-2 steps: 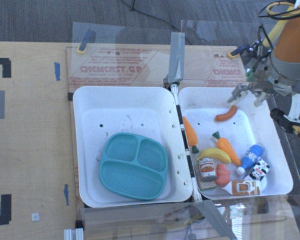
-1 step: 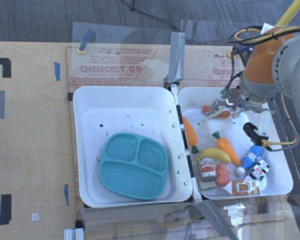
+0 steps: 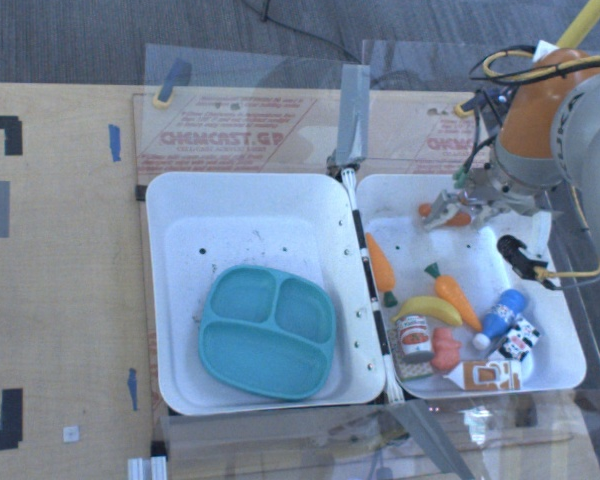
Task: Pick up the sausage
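I see the sausage (image 3: 445, 349), a pinkish-red piece, lying near the front of the right bin (image 3: 570, 368), touching the small can (image 3: 414, 337) on its left and just above the orange carton (image 3: 490, 375). A banana (image 3: 428, 309) sits right behind it, with a carrot (image 3: 457, 299) beside that and a second carrot (image 3: 381, 263) along the bin's left wall. A blue bottle (image 3: 503, 317) rests to the right. My gripper (image 3: 454, 209) hangs over the far end of this bin, well apart from the sausage, above a small orange object (image 3: 427, 209); I cannot tell its finger spread. The left bin (image 3: 170, 208) holds a teal divided plate (image 3: 268, 332).
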You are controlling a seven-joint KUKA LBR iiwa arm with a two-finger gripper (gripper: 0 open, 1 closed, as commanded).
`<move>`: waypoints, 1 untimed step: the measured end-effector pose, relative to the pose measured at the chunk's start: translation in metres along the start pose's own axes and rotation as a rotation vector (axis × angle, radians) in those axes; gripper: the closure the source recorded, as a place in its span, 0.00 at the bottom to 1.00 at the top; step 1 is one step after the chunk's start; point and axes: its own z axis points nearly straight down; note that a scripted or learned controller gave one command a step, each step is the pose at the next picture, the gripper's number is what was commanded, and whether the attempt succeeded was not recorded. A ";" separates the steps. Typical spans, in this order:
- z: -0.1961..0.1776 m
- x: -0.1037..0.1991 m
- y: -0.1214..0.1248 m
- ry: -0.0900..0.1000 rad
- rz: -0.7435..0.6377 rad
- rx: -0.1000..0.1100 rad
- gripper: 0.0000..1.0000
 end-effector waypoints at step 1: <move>-0.065 0.009 -0.032 -0.003 -0.059 -0.004 0.00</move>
